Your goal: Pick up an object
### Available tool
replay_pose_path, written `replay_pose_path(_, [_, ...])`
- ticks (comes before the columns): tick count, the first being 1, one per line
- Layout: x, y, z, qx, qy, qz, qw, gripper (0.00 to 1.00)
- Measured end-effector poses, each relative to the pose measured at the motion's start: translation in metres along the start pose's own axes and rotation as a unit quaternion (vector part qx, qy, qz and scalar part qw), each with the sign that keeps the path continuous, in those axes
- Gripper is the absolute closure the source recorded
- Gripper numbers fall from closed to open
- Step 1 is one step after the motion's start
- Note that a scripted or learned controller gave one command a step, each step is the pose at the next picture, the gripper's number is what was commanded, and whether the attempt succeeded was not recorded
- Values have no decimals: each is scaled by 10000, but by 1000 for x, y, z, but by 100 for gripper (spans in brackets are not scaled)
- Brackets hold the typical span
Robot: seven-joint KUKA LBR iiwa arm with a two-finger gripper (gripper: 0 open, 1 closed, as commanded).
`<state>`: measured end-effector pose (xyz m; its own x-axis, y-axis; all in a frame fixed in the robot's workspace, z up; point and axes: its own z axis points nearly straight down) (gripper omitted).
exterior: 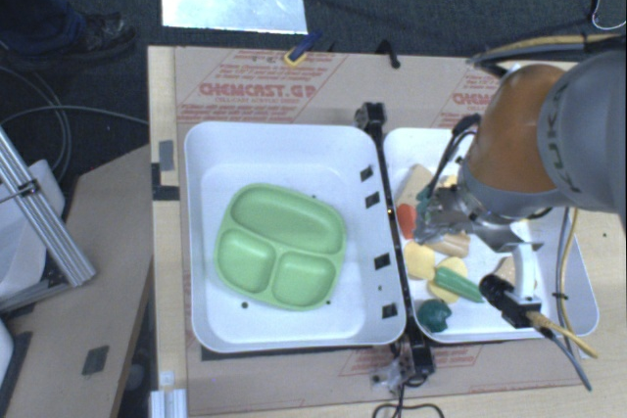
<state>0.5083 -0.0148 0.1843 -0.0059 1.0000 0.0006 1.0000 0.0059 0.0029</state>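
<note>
Pincer [437,229] hangs over right bin [406,149], near its left wall.

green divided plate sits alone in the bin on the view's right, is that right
No. The camera view shows the green divided plate sitting alone in the bin on the view's left, not the one on its right.

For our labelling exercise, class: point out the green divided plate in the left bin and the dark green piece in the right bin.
green divided plate [284,218], camera view, its large compartment
dark green piece [434,312], camera view, its middle
</note>
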Motion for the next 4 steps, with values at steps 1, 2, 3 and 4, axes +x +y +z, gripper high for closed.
replay_pose_path(1, [-12,-7,0,8,-4,30,10000,100])
replay_pose_path(2, [-63,-20,-132,-72,-21,42,10000,100])
replay_pose_path(3, [-12,-22,-37,44,9,-10,10000,100])
replay_pose_path(4, [-14,-20,-53,-8,-2,-13,10000,100])
